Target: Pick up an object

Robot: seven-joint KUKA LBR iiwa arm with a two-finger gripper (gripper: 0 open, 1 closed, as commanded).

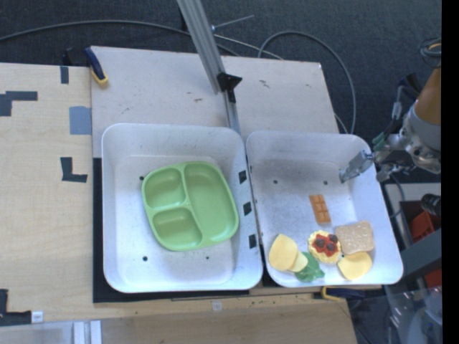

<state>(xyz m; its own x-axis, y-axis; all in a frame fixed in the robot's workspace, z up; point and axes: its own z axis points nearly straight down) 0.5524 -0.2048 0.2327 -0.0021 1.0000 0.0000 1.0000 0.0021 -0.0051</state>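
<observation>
1. Counter (165, 92) carries two shallow white bins side by side: left bin (118, 192) and right bin (287, 149).
2. Left bin holds one green divided plate (190, 206), three compartments, lying flat near the bin's middle.
3. Right bin holds all the small candidate objects, grouped toward its near right corner.
4. Orange waffle-like strip (320, 208) lies alone near the middle of the right bin, apart from the rest.
5. Tan bread slice (355, 237) lies flat near the right wall; a yellow piece (356, 266) sits just in front of it.
6. Small round tart with dark berries (325, 244) sits just beside the bread slice, on its left.
7. Yellow rounded piece (284, 252) lies at the left end of the group, with a green leafy bit (311, 269) touching its right side.
8. Arm enters from the right; gripper (356, 165) is at the right bin's far right rim, well apart from the food group.
9. Jaws: whether apart or together cannot be told at this angle. Nothing is visible between them.
10. Slanted metal rail (201, 34) crosses the far side of the counter; grey cables (308, 38) lie on the dark floor beyond.
</observation>
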